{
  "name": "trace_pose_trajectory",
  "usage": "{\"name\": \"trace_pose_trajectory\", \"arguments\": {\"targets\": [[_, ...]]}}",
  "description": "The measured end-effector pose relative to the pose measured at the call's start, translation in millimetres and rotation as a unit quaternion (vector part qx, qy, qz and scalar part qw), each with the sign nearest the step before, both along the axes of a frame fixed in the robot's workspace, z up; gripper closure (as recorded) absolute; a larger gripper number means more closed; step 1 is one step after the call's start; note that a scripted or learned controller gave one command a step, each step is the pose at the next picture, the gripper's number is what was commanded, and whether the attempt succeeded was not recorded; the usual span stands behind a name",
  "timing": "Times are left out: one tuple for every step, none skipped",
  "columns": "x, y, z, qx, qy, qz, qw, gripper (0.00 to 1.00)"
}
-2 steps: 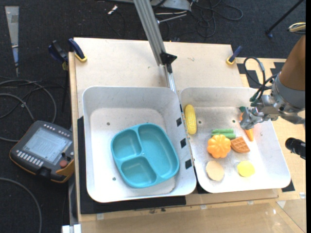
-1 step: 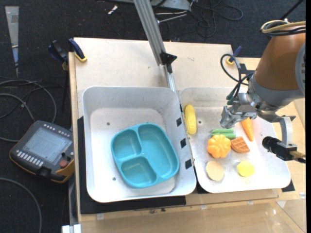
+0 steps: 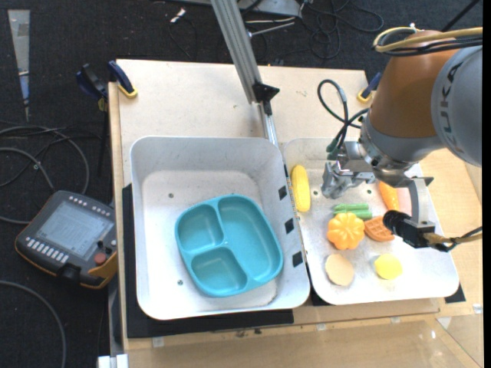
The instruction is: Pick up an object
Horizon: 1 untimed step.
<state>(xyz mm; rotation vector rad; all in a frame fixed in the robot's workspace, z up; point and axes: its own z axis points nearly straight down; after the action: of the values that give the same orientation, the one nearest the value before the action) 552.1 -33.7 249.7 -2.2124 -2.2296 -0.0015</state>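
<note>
Left bin [image 3: 153,205]: one blue three-compartment tray [image 3: 228,245]. Right bin [image 3: 430,282]: yellow corn-like piece [image 3: 301,188] by its left wall; orange pumpkin [image 3: 345,231]; green bean [image 3: 351,208] above it; beige round piece [image 3: 339,270]; yellow lemon [image 3: 388,267]; orange slice [image 3: 378,229]; carrot [image 3: 389,196]. Claw [image 3: 335,186] low over the bin between corn piece and bean, nothing seen between its fingers; apart or together, cannot tell.

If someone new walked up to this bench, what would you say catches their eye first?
Probably the bright blue divided tray, alone in the left bin. Next, the big grey and orange arm reaching in from the right, its gripper low over the right bin. There a yellow corn cob, an orange pumpkin and other toy foods lie scattered.
</note>
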Motion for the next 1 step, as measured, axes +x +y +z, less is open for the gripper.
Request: {"name": "trace_pose_trajectory", "arguments": {"targets": [[3.7,50.9,4.6,0.0003,0.0,0.0,1.0,1.0]]}}
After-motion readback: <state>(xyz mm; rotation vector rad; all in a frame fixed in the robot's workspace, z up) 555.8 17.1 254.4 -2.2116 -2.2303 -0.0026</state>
